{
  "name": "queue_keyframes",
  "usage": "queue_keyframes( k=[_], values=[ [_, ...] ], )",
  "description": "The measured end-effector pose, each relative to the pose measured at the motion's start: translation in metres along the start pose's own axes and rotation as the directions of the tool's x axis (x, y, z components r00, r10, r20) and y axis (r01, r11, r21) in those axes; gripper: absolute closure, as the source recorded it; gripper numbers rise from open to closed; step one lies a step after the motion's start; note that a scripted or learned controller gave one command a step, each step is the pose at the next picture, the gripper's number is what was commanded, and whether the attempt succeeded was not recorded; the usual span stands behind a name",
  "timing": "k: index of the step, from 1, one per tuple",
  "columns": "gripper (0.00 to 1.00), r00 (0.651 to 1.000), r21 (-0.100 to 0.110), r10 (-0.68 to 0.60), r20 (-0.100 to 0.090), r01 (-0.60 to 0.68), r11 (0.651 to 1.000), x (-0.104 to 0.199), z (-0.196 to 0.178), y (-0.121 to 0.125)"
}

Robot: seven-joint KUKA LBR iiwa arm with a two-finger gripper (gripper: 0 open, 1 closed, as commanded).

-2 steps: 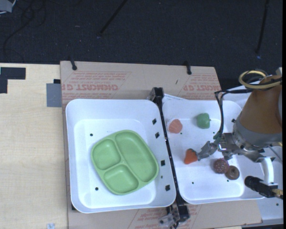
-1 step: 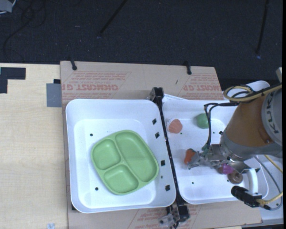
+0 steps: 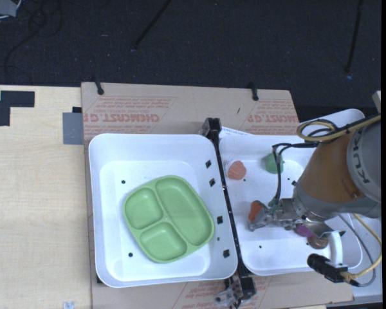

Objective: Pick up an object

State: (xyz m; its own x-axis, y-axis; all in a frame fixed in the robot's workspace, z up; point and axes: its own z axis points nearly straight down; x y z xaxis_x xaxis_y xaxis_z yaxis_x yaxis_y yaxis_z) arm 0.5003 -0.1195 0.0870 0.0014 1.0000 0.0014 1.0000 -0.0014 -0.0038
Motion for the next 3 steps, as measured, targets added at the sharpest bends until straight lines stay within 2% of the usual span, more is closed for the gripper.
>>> queue_keyframes(
  k=[1,3],
  values=[
    [1.0,1.0,-0.002,0.006,0.0,-0.006,1.0,-0.001,-0.012,0.001],
    [1.0,1.0,-0.007,-0.002,0.002,0.002,1.0,-0.011,-0.109,0.014]
  ],
)
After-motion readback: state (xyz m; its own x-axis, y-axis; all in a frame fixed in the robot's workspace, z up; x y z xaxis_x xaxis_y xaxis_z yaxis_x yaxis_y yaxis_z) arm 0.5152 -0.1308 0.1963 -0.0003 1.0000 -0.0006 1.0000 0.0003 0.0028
